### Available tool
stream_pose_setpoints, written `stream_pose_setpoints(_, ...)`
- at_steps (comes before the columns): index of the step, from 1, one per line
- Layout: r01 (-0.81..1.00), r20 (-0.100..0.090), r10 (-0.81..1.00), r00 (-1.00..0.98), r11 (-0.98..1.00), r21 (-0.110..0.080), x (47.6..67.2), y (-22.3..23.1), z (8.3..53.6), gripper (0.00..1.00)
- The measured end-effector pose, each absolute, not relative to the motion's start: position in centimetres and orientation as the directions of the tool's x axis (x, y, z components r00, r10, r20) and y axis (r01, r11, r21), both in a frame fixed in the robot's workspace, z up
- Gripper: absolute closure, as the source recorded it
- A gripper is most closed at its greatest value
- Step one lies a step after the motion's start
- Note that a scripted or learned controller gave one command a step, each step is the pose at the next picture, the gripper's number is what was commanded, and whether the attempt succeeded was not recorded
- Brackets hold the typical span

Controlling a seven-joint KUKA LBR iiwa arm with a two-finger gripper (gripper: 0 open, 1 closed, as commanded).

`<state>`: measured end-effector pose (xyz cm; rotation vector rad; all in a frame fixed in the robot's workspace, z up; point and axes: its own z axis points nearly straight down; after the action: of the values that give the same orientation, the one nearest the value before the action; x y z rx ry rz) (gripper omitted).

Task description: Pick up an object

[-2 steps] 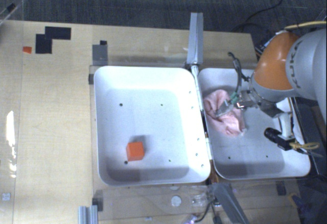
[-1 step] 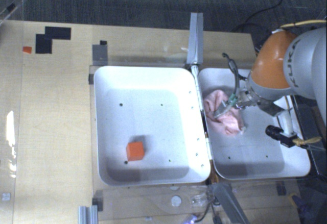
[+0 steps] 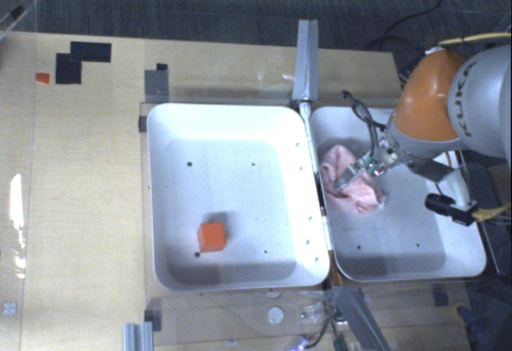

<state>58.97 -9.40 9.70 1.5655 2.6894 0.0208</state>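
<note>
Gripper on the pink cloth, right bin — grasp in progress, we reckon.

We see the gripper (image 3: pixel 362 171) down on the pink cloth (image 3: pixel 349 183), which lies crumpled in the right bin (image 3: pixel 416 261), close to its left wall & nearer the far edge. Fingers look partly apart w/ a fold of cloth between them; whether they've bitten we can't tell. An orange block (image 3: pixel 212 237) sits in the left bin (image 3: pixel 240 133), toward its near-left corner, untouched. To do this well, we'd close fully on a thick bunch of fabric, not a thin edge, then lift straight up & slow, clear of the divider wall, as soft cloth prob. slips.
</note>
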Motion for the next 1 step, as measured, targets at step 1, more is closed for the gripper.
stream_pose_setpoints(1,0.976,-0.007,0.976,-0.219,0.219,0.019,64.73,-8.91,9.48,0.00)
